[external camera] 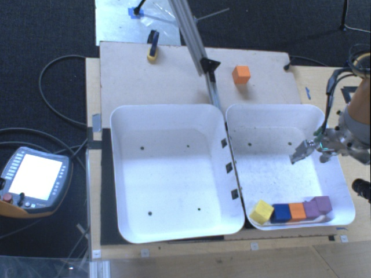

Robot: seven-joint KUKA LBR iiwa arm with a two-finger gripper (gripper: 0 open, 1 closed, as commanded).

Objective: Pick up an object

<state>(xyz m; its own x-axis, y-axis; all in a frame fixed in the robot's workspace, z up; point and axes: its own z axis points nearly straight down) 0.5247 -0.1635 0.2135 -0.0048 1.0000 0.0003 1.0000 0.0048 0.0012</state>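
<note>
Along the near wall of the right bin lies a row of blocks: a yellow block, a blue block, an orange block and a purple block. My gripper hangs over the right side of that bin, well above and behind the row. Its fingers are open with nothing between them.
The left bin sits beside the right one. An orange cube rests on the board behind the bins, outside them. A slanted metal pole crosses above the gap between the bins. A teach pendant lies at far left.
</note>
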